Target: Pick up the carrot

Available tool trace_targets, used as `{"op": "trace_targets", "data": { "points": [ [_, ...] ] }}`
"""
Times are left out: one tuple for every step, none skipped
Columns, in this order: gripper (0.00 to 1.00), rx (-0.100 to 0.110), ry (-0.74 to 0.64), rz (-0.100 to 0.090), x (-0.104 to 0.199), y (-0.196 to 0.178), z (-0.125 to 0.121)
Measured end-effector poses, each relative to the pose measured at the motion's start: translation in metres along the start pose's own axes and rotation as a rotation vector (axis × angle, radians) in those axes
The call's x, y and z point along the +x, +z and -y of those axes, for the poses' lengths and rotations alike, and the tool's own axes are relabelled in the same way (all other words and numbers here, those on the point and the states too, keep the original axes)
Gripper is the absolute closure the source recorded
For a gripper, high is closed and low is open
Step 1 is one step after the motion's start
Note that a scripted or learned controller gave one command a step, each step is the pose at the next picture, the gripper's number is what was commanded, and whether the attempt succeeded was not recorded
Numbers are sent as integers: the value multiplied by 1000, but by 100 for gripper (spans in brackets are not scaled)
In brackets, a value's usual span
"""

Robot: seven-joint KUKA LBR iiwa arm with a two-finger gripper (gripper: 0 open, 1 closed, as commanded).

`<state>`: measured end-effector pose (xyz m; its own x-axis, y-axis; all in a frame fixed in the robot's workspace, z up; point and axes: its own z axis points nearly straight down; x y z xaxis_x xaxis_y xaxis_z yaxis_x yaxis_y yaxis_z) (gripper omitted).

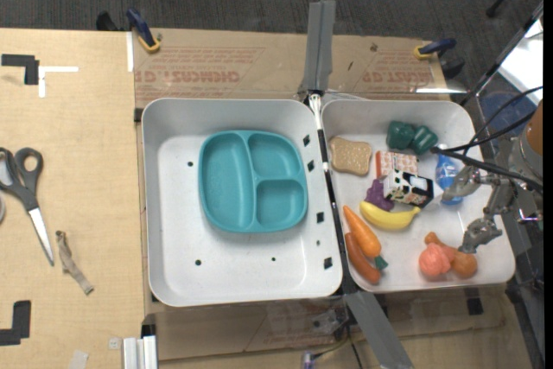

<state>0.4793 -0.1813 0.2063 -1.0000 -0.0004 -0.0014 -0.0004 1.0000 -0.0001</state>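
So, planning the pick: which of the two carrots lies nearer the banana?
The brighter orange carrot, just below the banana; the darker carrot lies beyond it, toward the bin's front wall.

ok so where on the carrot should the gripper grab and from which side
Probably the thick middle of the carrot, coming straight down, fingers closing across its width. It lies flat and slanted along the right bin's left wall, another orange piece just below it, the banana near its upper end. The gripper is off to the right.

divided plate (253, 181) in left bin (164, 203); carrot (361, 232) in right bin (494, 272), left of banana (389, 216)
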Motion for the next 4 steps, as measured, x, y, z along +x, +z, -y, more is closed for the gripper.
{"op": "trace_targets", "data": {
  "points": [
    [0, 0, -187, 1, -59, 65, -61],
    [0, 0, -343, 1, -30, 114, -90],
    [0, 0, -410, 0, -6, 114, -89],
    [0, 1, -1072, 4, -21, 113, -86]
  ]
}}
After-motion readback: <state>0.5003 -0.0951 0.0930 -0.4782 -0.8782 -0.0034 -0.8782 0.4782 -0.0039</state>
